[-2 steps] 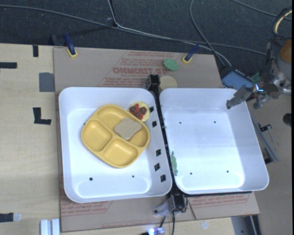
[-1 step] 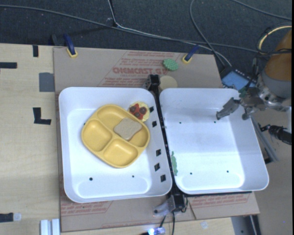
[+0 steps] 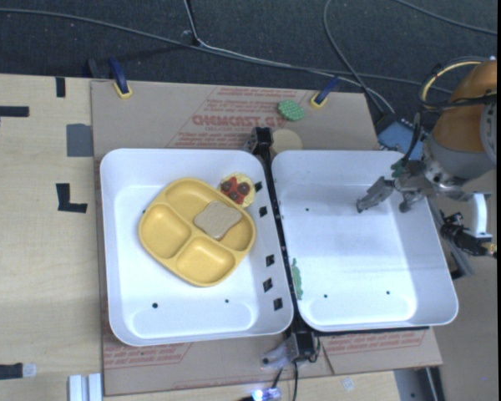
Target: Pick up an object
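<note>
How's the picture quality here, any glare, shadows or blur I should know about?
Camera view: lighting is soft and even; the shallow white right-hand bin looks bright but not blown out. The yellow compartment plate in the white left-hand bin casts only a faint shadow. The whole frame is slightly soft, and the two-finger gripper is too blurred to read fine detail.

A yellow tray (image 3: 177,242) holds a tan slice (image 3: 217,219) and red berries (image 3: 236,189) in a white bin (image 3: 129,307).
</note>
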